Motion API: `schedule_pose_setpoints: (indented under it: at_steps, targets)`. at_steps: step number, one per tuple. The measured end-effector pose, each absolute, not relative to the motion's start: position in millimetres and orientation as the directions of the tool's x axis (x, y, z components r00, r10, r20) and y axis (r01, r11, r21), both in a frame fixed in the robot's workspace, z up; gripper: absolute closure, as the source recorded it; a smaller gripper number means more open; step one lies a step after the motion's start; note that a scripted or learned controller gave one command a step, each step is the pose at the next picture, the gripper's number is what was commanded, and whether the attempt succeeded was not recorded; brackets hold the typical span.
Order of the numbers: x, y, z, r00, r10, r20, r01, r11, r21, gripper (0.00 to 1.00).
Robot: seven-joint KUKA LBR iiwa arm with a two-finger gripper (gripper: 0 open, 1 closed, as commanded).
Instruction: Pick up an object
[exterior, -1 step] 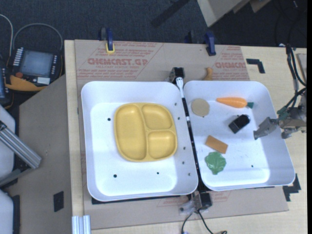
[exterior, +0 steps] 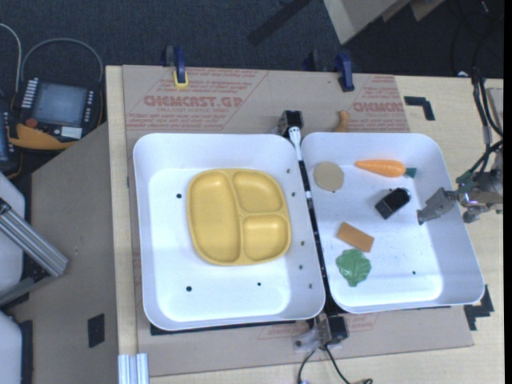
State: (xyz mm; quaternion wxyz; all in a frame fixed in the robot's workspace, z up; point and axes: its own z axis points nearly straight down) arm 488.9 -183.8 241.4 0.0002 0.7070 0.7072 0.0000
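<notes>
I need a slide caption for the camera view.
Gripper at right bin edge beside carrot; yellow tray in left bin.

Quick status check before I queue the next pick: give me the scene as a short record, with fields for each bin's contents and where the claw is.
left bin: yellow divided plate, roughly centred
right bin: five loose items
carrot: far side, lying across
round tan disc: far corner nearest the left bin
black block: middle, apart from the others
orange slab: near the black block, toward the near side
green leafy piece: just beside the orange slab, nearest the near rim
claw: at the right bin's right rim, nothing seen between its fingers
</notes>
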Motion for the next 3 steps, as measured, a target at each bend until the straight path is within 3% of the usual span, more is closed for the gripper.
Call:
schedule_pose_setpoints:
  at_steps: [3]
  targets:
    - [487.7, -189.8, 111.2, 0.001, 1.0, 0.003, 1.0, -0.001, -0.006, 0.0]
